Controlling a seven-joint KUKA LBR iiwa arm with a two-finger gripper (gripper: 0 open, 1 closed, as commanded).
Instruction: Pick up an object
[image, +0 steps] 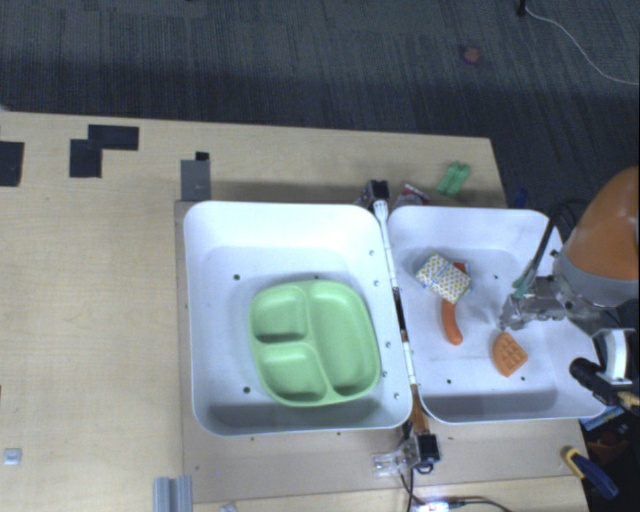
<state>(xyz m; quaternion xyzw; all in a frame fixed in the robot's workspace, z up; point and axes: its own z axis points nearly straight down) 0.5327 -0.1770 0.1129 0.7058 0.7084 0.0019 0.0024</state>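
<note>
In the right bin (470, 400) lie three small things: a yellow-and-white patterned block (443, 277), an orange sausage-shaped piece (452, 322) just below it, and an orange waffle-like piece (510, 353) further right. My gripper (517, 310) hangs over the right side of this bin, just above the waffle-like piece and to the right of the sausage. Nothing shows between its tips. The orange band of the arm (608, 235) rises at the right edge.
The left bin (210, 250) holds a green divided plate (314, 340). A green object (454, 179) lies on the bench behind the right bin. Cables and clips sit along the bench's front edge and right side.
</note>
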